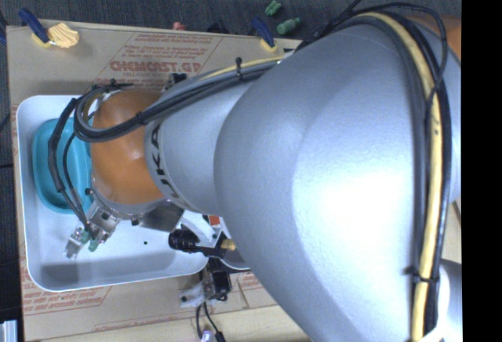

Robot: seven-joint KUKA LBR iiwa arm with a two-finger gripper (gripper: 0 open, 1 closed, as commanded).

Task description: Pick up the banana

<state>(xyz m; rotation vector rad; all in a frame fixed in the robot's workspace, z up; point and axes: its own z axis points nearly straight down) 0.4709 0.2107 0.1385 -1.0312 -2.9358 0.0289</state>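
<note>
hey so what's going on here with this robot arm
A grey KUKA arm with an orange band reaches from the right over the left white bin, covering most of the view. Its gripper hangs low over the bin's front left part, with bare bin floor under it. Nothing can be seen between its fingers. A teal object lies in the bin at the left, partly behind the arm; what it is cannot be told. No banana is in sight from here.

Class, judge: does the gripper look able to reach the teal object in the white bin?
Probably yes: the gripper sits in the white bin beside the teal object, nothing visible between them; the arm hides part of it.
</note>
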